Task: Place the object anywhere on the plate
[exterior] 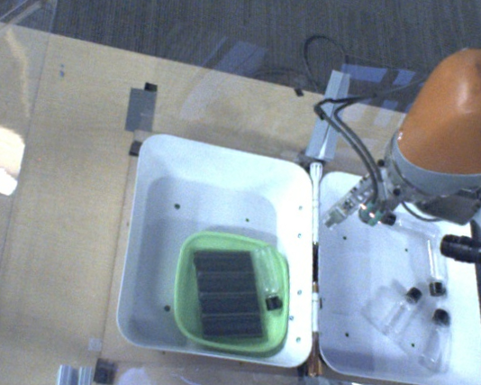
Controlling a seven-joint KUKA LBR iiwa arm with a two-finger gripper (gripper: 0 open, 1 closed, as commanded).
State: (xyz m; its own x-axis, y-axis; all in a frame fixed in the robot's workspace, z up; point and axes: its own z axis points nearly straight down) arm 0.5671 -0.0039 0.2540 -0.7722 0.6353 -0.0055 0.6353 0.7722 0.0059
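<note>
Green plate (187, 320) in left bin (163, 165), one vial (272, 286) already at its 3 o'clock edge. Gripper (357, 202) over right bin (465, 380); jaws' state: cannot tell. Clear vials (404, 308) at 5 o'clock from gripper: glassy, rolling, likely missed or slipping.

Plate (187, 308) in left bin (152, 218); three bottles (416, 317) in right bin (352, 343).

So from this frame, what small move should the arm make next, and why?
Probably travel toward the clear bottles in the right bin and lower over one. The gripper hangs over that bin's upper left corner with nothing visibly between its fingers, while one bottle already lies on the green plate in the left bin.
</note>
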